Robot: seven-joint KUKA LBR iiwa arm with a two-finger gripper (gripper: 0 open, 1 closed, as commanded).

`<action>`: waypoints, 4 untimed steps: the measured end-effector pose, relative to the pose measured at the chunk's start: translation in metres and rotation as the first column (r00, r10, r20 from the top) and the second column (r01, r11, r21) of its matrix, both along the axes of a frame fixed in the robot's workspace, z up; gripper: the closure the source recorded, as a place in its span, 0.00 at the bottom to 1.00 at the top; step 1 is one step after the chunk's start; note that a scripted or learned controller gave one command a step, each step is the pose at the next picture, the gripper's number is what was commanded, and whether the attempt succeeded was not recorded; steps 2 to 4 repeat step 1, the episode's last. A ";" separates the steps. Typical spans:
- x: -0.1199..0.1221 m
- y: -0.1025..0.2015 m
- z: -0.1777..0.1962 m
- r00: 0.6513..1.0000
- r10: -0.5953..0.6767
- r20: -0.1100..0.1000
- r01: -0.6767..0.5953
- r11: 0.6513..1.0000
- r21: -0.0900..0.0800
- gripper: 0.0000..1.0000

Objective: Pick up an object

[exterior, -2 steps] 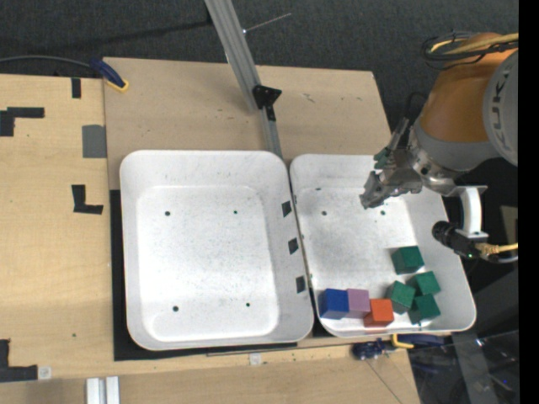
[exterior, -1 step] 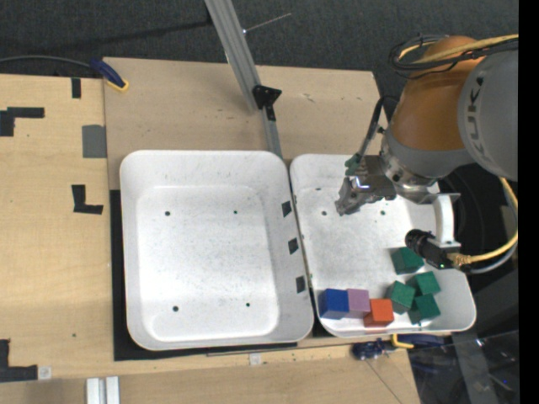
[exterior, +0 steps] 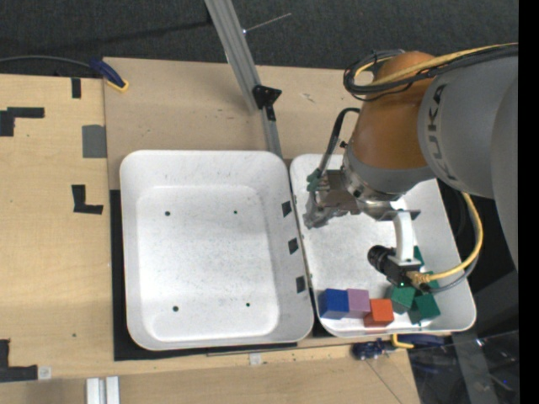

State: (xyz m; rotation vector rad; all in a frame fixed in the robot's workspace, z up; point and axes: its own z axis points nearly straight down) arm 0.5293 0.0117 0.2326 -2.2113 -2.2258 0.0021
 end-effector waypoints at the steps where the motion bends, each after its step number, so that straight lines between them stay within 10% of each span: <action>1: -0.014 0.050 0.009 1.000 0.001 0.001 -0.001 1.000 0.000 1.00; 4: -0.014 0.050 0.009 1.000 0.001 0.001 -0.001 1.000 0.000 1.00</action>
